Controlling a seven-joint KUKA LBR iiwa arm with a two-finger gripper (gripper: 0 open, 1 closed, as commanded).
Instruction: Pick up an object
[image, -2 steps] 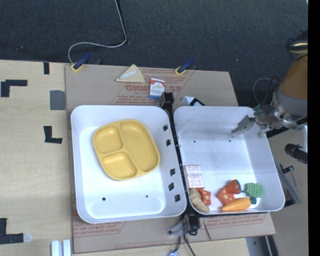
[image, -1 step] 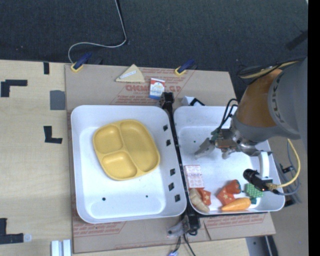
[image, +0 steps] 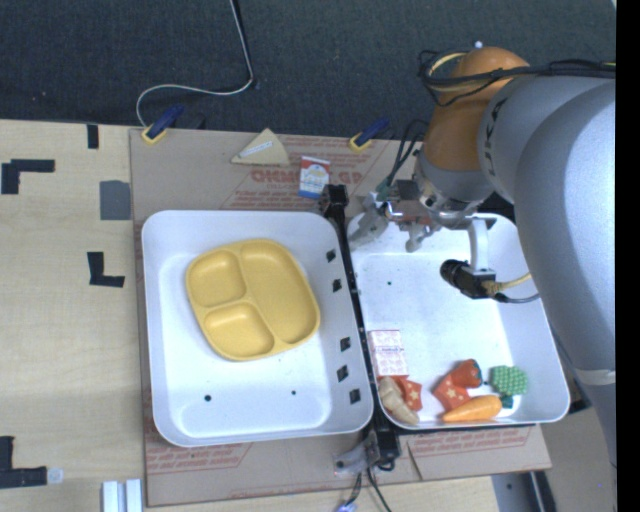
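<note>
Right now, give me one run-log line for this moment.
grey arm's end effector: above right white bin far edge | yellow divided plastic plate: left white bin | toy foods: right bin near corner

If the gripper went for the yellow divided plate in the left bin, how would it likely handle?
The yellow three-compartment plastic plate looks rigid and probably light. It lies flat in the left white bin, so its low rim may be hard to pinch. The smooth surface could slip.
</note>
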